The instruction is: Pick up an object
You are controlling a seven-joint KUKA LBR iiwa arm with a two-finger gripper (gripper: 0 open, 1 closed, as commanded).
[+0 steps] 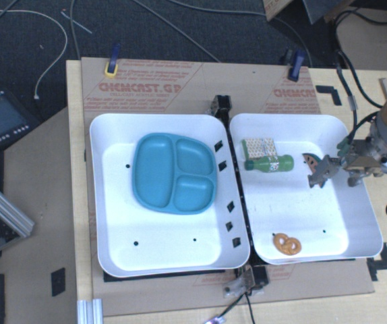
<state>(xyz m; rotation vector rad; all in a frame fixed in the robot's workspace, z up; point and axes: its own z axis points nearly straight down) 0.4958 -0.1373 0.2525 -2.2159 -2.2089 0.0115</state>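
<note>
In the right bin [355,214] lie a green bottle [269,163] on its side, a patterned square pad [259,147] just behind it, a small brown object [309,158] and a brown pretzel [287,244] near the front wall. My gripper [319,172] reaches in from the right and hangs low over the bin's right half. It sits just right of and in front of the small brown object, close to it. Nothing is visibly held. The bottle lies a short way to the gripper's left.
The left bin [112,235] holds a blue divided plate [174,173]. A black divider with clips [230,201] runs between the bins. Cables [355,93] trail behind the right bin. Clamps [295,65] grip the cardboard at the back.
</note>
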